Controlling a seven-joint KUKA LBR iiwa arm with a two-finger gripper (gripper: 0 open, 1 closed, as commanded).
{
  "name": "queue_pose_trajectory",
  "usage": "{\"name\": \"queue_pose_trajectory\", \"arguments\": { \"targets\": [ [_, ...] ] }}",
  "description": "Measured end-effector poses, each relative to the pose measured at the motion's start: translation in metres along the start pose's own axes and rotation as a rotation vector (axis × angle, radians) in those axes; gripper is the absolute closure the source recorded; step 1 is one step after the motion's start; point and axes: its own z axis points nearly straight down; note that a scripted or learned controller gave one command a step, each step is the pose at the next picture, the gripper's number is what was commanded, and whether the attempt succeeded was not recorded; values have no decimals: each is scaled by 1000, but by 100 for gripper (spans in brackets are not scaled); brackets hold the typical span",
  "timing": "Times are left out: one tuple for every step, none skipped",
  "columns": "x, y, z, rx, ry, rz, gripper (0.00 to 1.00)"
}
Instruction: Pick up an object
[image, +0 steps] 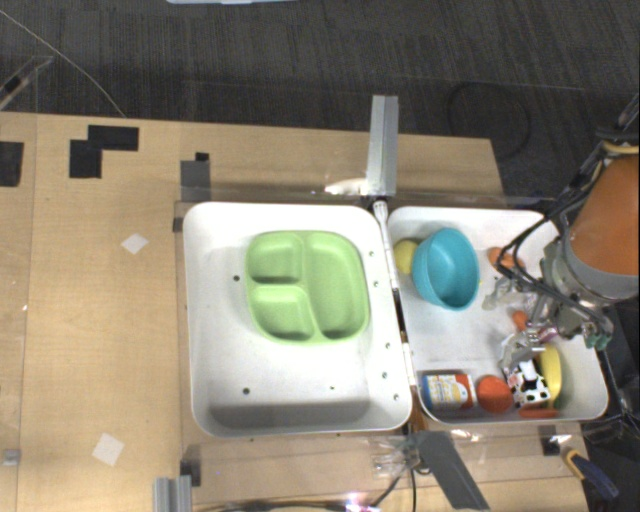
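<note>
Hovering over the near right corner of the right bin (430, 330), the gripper (528, 340) hangs just above a cluster of toys: a yellow piece (549, 368), a black-and-white figure (530, 385), a red ball (492, 393) and a small box (447, 390). Whether it is open or closed cannot be told. A blue bowl (446, 266) sits at the far side; a green divided plate (303, 285) fills the left bin (215, 300). A clean pick likely calls for centring over one toy, clear of its neighbours and the bin wall.
</note>
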Motion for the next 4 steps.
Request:
{"name": "queue_pose_trajectory", "arguments": {
  "targets": [
    [0,-24,93,-2,7,-46,0],
    [-63,7,113,0,-8,59,0],
    [-119,37,114,3,-4,118,0],
    [-71,26,104,0,0,331,0]
  ]
}}
